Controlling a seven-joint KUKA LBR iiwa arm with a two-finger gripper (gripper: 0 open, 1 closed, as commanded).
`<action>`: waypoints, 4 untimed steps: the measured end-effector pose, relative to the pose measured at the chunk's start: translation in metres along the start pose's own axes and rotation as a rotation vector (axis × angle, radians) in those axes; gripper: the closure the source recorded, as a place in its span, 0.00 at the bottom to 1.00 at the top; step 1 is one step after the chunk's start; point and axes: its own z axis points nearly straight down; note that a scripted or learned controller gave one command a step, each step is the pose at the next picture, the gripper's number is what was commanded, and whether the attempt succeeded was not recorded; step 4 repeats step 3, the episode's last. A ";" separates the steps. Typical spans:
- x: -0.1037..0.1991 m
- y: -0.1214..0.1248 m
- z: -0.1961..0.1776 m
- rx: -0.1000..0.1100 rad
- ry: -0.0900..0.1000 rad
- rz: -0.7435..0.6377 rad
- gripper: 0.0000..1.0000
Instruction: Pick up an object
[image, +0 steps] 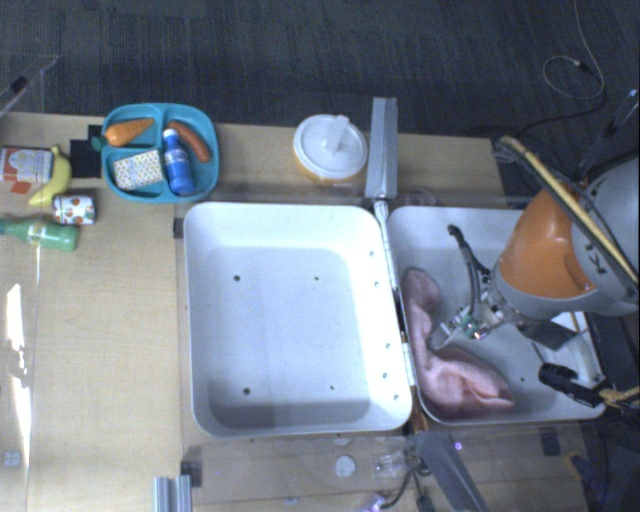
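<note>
Two shallow white plastic bins sit side by side on the tabletop (110, 400). The left bin (290, 320) is square with rounded corners. In the right bin (470, 225), along its left wall, lies one pink cloth (445, 365), soft and crumpled, its long axis running from the far end down to the near corner, then bending right. The gripper (455, 332) hangs just over the cloth; whether its fingers are open I cannot tell.

robot lab: bench (110, 330) with white bins (290, 225)
</note>
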 end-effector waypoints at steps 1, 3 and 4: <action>-0.001 0.004 -0.013 -0.009 -0.006 -0.001 1.00; -0.001 0.003 -0.013 -0.009 -0.006 -0.001 0.00; -0.001 0.003 -0.013 -0.009 -0.006 -0.001 0.00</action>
